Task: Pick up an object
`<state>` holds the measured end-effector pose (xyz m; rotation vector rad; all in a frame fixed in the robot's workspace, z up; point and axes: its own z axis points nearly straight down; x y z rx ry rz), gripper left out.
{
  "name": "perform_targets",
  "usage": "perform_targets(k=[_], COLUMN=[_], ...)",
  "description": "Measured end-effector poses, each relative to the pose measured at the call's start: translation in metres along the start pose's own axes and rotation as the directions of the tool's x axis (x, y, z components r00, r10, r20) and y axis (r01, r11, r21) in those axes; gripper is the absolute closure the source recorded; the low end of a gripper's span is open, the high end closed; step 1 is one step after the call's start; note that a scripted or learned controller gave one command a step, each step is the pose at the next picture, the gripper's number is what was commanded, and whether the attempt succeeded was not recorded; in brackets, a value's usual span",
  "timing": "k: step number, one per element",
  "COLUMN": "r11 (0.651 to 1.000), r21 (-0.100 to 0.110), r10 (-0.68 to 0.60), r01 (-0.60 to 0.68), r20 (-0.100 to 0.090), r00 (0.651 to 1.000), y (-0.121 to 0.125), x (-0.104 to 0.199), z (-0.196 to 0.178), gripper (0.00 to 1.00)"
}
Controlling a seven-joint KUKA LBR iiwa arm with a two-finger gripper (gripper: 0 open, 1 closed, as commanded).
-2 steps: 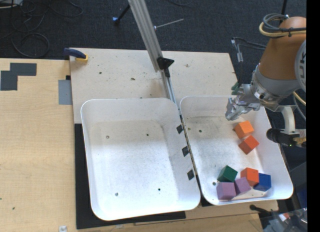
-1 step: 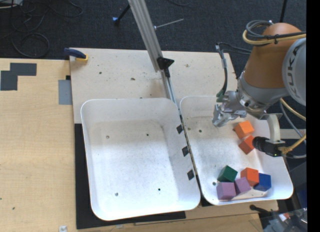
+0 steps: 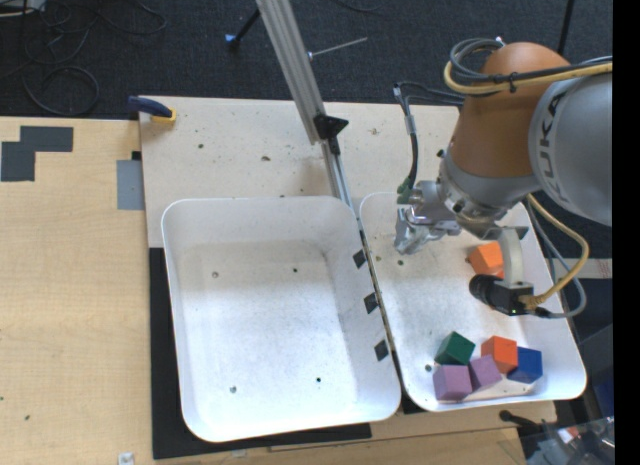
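- Dark carpet strewn with cables lies behind the pale bench (image 3: 250,148), which carries two shallow white bins side by side: the left bin (image 3: 190,228) and the right bin (image 3: 560,373).
- Reaching in from the right, the grey arm (image 3: 580,143) with its orange band (image 3: 500,113) puts the claw (image 3: 412,238) over the upper left part of the right bin, near the wall shared with the left bin.
- I cannot tell how the claw is set; it is small and blurred here, and no object is seen in it.
- The things to pick lie well apart from the claw. A cluster sits at the near right corner of the right bin: a green block (image 3: 458,347), an orange block (image 3: 502,352), a blue block (image 3: 527,363) and two purple blocks (image 3: 452,383) (image 3: 485,370), packed so that they touch.
- Another orange block (image 3: 487,257) lies alone to the claw's right, partly hidden by the arm's black fitting and cables.
- As I judge it, the lone orange block is the nearer target, but the wrist crowds it; the clustered blocks offer little room for the claw to slip down between neighbours.
- A good try would centre the claw over a block with free sides, such as the green one at the cluster's edge, descend straight and close only once it is seated.
- Count: two bins, six blocks in all (two orange, two purple, one green, one blue).
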<state>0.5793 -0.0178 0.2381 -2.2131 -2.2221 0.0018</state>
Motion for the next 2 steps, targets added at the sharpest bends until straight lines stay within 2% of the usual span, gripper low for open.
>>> perform_targets(k=[1, 2], r11=[1.0, 1.0], r21=[0.001, 0.002], r10=[0.0, 0.0], r01=[0.0, 0.0], r20=[0.0, 0.001], r00=[1.0, 1.0], y=[-0.01, -0.025], x=[0.044, 0.092], z=[-0.004, 0.011], gripper=[1.0, 1.0])
